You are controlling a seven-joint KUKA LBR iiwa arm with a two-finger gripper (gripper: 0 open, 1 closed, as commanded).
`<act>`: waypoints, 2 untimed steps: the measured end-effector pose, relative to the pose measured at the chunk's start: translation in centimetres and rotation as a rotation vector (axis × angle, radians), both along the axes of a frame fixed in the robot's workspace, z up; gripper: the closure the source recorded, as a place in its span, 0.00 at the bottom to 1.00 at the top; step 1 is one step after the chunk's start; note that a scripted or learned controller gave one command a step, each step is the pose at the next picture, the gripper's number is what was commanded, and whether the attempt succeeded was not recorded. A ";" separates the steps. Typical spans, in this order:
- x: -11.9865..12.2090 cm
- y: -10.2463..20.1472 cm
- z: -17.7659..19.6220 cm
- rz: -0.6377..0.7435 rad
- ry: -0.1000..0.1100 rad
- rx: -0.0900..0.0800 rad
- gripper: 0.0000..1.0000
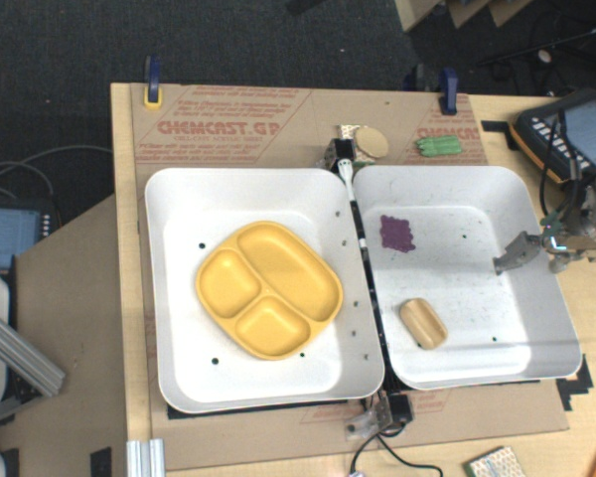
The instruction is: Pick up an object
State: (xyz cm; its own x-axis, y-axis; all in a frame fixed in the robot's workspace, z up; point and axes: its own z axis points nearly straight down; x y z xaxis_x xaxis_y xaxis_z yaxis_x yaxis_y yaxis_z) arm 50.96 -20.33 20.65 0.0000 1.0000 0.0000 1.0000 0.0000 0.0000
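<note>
Tan bread-like piece (422, 323) lying in right bin (536, 351), near its front-left corner, apart from the walls. Purple scrap (397, 234) further back, well apart. Open floor across the bin's middle and right. Jaws (517, 253) at the right rim, holding nothing; open or closed, cannot tell. Yellow divided plate (268, 288) centred in left bin (174, 266), clear margin all round. Green item (439, 147) on the brown cardboard-covered worktop (228, 127) behind. Dark carpet beyond.

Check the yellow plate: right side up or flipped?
Right side up. The yellow plate lies flat in the left bin with its three compartments facing the camera, their dividing ridges visible, and nothing in them.
</note>
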 end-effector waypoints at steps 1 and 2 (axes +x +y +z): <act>-3.1 6.9 -12.6 0.004 0.002 0.002 0.00; 1.1 8.7 -12.2 0.004 -0.005 -0.001 0.00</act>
State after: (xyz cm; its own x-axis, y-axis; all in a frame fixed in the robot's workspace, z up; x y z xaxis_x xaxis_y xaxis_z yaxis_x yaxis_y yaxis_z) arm 52.11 -11.65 8.47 -0.0042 1.0000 -0.0010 1.0000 0.0042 0.0046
